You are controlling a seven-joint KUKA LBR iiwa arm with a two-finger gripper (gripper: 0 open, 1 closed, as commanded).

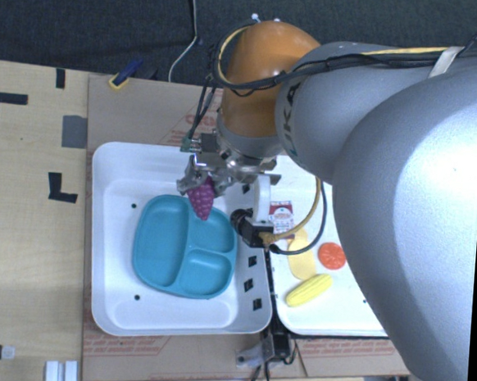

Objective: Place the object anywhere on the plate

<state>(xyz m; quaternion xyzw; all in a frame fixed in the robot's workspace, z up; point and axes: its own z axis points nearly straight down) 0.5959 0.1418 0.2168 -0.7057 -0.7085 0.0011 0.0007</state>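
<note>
My claw [204, 177] hangs over the far edge of the left bin [109, 216], pinched shut on a bunch of purple grapes [202, 199] that dangles from it above the upper right rim of the blue divided plate [183, 247]; whether the grapes touch the plate I cannot tell. In the right bin [335, 316] beside it lie a yellow corn cob [308, 290], an orange-red round fruit [331, 254], a pale yellow piece [300, 260] and a small red-and-white carton [280, 216], all on the counter [21, 234].
</note>
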